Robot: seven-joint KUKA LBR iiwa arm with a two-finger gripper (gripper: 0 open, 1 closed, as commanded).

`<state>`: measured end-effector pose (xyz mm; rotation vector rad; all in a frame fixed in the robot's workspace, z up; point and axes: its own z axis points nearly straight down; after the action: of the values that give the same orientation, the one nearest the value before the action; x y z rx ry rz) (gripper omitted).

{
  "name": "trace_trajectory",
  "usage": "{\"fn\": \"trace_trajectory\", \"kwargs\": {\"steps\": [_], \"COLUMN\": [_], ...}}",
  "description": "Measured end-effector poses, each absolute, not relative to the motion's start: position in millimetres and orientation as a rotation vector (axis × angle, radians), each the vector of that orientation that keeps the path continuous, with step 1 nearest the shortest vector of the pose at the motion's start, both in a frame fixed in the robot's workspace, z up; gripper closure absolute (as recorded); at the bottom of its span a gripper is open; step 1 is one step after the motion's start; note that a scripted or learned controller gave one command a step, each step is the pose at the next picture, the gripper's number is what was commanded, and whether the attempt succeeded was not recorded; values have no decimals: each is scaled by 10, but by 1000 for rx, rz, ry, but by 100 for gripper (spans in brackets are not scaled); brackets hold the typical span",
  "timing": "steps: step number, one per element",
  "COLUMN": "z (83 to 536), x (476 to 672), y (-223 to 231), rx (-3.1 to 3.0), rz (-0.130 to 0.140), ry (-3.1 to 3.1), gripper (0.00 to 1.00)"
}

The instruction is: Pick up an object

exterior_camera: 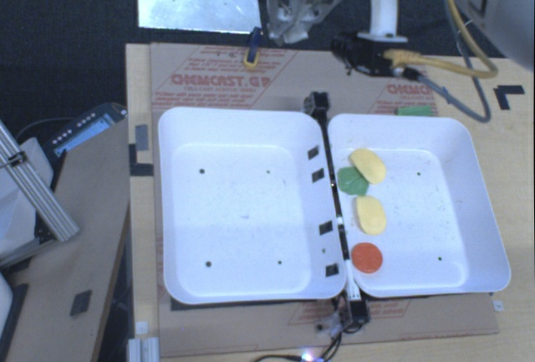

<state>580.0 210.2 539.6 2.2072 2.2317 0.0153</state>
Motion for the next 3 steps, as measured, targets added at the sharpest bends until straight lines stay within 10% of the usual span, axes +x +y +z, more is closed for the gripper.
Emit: {"fn": "trace_trajectory", "kwargs": {"steps": [1, 2, 3], "z": [3969, 5458, 4602], "x": [6145, 5820, 5868], "y": [2241, 1947, 2366], "rx": [2223, 2216, 2215], "rz": [-14, 27, -7], "ry": [2226, 2215, 2232], "gripper": [100, 100, 100]}}
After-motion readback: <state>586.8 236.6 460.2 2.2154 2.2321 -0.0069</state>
